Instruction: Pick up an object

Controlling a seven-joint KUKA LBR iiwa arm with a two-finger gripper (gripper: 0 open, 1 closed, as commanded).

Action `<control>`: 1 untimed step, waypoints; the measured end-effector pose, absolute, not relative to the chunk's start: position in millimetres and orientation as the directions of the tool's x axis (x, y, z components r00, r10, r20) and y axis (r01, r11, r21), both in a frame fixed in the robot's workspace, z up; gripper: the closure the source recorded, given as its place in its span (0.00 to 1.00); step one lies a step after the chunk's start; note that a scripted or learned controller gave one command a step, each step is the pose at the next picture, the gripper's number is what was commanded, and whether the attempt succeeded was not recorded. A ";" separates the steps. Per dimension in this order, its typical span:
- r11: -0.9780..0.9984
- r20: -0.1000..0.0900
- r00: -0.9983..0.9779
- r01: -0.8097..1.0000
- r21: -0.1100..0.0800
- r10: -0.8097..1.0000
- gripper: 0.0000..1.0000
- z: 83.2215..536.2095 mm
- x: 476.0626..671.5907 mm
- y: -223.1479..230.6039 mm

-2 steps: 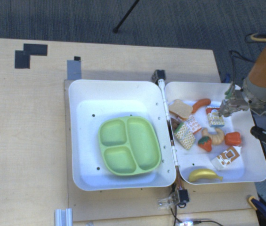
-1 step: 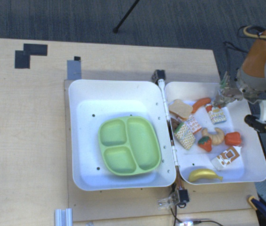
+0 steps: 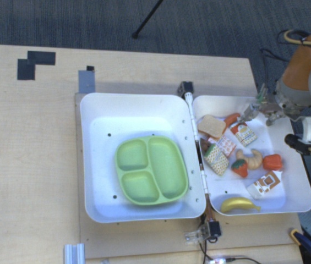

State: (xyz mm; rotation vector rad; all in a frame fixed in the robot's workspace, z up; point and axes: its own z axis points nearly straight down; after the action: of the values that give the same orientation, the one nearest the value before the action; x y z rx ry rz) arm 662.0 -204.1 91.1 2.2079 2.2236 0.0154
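Note:
The right bin holds several toy foods: a toast slice, a small white carton, two patterned boxes, a croissant, a strawberry, a red pepper, a brown-and-white carton and a banana. My gripper hangs over the bin's far right part, just right of the white carton. Its fingers stand open with nothing between them.
The left bin holds a green divided plate. A ridge separates the two bins. The arm's orange band and grey body sit at the right edge, beside the right bin.

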 end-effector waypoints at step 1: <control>0.003 -0.001 -0.003 1.000 0.017 1.000 0.00 91.3 600.3 -205.3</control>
State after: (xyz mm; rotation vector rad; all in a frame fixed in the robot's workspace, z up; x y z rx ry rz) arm 600.3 -205.3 91.3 2.2088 2.2162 0.0172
